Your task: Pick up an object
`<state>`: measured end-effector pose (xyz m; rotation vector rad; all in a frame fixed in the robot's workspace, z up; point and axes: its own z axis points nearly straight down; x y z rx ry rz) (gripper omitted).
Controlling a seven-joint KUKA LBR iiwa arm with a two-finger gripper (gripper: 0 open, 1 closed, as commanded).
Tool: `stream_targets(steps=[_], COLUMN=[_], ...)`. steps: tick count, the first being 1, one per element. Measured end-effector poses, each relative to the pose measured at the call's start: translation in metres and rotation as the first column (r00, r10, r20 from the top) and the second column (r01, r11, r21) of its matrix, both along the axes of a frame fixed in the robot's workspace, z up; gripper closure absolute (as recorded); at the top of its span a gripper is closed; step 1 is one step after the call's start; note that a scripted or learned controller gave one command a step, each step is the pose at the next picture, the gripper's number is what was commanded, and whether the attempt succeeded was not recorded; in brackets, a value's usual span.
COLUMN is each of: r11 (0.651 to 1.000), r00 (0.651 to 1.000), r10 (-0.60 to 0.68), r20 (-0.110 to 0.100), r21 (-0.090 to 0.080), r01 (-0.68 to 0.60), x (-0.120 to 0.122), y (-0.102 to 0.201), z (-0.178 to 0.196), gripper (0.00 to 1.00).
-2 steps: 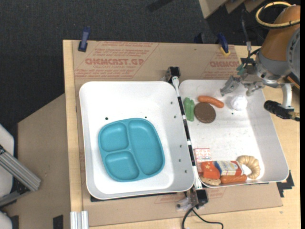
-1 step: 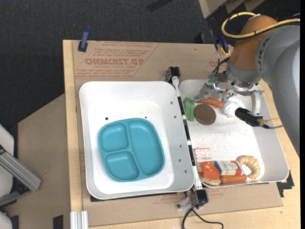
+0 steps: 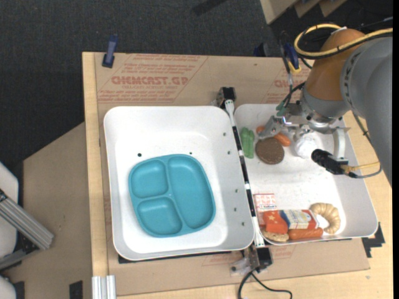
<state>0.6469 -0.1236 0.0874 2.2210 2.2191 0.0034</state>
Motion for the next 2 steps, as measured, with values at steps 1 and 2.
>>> stream_targets(steps=[1,2], r11=[1.0,1.0], r00=[1.0,1.0], r10=[0.003,0.006], r20=[-0.005,-0.006], r21=[0.001,0.004], r01=[-0.003,-0.005], x=[0.0,-0.092], y=[0.0,0.067], z=[0.01,0.102], gripper=[1.0,1.0])
